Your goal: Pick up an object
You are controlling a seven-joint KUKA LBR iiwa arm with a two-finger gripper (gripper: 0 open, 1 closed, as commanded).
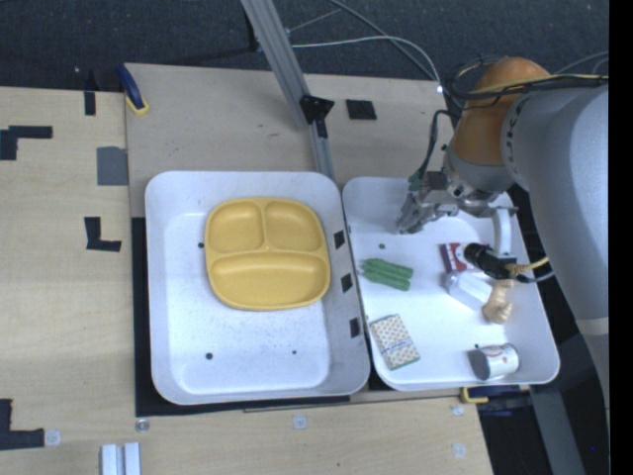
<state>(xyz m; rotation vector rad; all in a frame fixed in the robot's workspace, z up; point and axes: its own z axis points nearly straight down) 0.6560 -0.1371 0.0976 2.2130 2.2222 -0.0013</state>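
Left white bin [178,349] touches right bin [445,332]; both on tan bench [59,344].

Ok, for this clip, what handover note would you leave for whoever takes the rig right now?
Gripper: low over the right white bin, at its far corner by the other bin; nothing visibly held.
Right bin: green ridged bundle nearest it, checked flat packet, grey-and-white can, red-and-white box, white tube, tan lump.
Left white bin: yellow divided plastic plate.
Done: no pick yet.
Left: grasp and lift one object; that bundle looks easiest.
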